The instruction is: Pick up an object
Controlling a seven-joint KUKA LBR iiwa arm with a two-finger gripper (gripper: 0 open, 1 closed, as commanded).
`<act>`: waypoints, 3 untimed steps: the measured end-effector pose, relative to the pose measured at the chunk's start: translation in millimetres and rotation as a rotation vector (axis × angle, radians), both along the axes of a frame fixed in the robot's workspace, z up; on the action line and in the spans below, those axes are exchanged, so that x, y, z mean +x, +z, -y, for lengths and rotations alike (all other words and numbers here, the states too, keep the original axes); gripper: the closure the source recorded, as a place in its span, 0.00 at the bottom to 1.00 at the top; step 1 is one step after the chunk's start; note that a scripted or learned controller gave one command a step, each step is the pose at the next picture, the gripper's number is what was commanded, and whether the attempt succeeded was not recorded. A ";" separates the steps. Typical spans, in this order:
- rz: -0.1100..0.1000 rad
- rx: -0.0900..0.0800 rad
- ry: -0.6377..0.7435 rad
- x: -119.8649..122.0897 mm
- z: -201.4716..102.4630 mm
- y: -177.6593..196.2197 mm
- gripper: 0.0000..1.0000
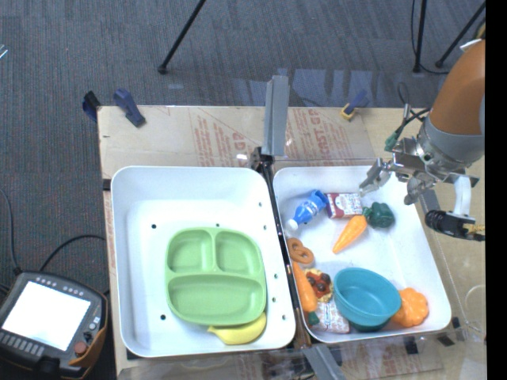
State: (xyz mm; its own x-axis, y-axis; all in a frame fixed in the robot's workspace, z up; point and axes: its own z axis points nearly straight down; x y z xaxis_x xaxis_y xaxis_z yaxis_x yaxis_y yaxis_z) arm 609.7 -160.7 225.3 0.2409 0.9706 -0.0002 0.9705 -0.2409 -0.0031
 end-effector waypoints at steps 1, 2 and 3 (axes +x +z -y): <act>-0.006 0.003 -0.007 -45.3 -2.3 -138.9 0.00; -0.004 0.004 -0.014 -45.1 -0.4 -128.2 1.00; 0.005 0.001 -0.146 -54.7 -68.1 -24.3 1.00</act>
